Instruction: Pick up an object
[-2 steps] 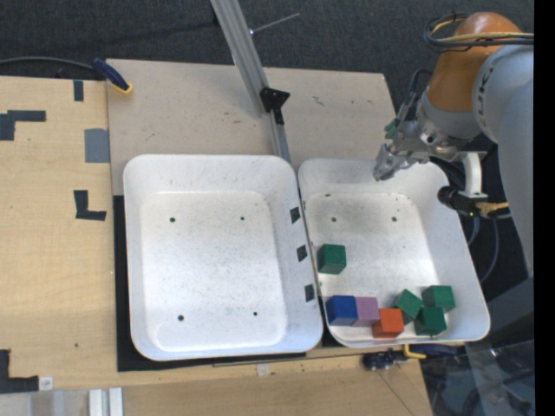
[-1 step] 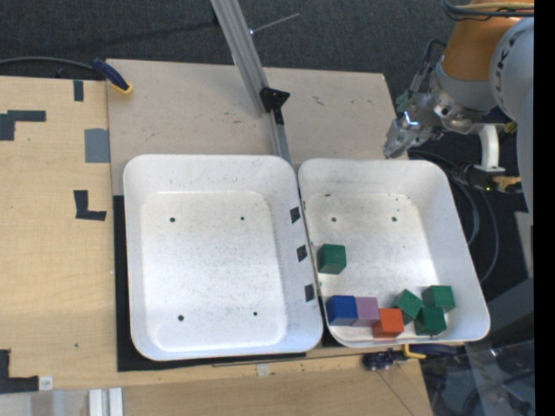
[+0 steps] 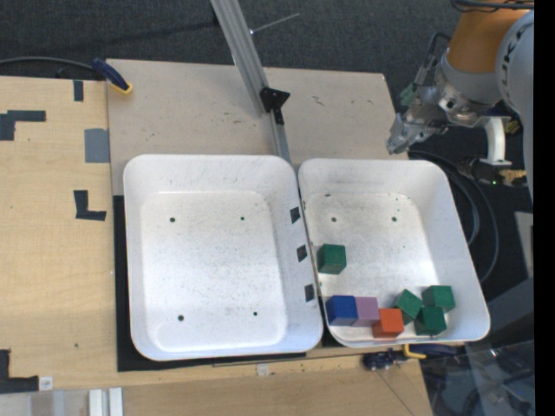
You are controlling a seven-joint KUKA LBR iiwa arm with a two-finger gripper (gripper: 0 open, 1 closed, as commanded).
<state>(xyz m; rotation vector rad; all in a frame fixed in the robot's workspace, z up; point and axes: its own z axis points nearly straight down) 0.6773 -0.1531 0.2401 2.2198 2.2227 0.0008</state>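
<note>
Blocks lie in the right bin [image 3: 451, 198], and all of them sit toward its near edge, well apart from the gripper [image 3: 401, 139], which hangs over the bench [image 3: 347, 115] just beyond the bin's far right corner. From the gripper, then, every candidate lies nearer the camera and lower in the view, so the coming move would have to carry the arm inward over the bin's far rim and then down

The lone green block [image 3: 331, 257] stands by itself near the bin's left wall, about midway down; nothing touches it, which makes it, by my judgement, the easiest to close on. The rest crowd the near right corner: a blue block [image 3: 342, 308] just beside a purple block [image 3: 368, 308], an orange block [image 3: 389, 321] touching the purple one, and three more green blocks [image 3: 427, 308] bunched at the right. Those are packed closely enough that a descent among them risks pushing neighbours aside

The blocks look roughly cubic, so no long axis dictates wrist turn. Whether the gripper is spread or closed I cannot tell at this angle; nothing is seen in it. The left bin [image 3: 139, 180] has no part in the reach
</note>
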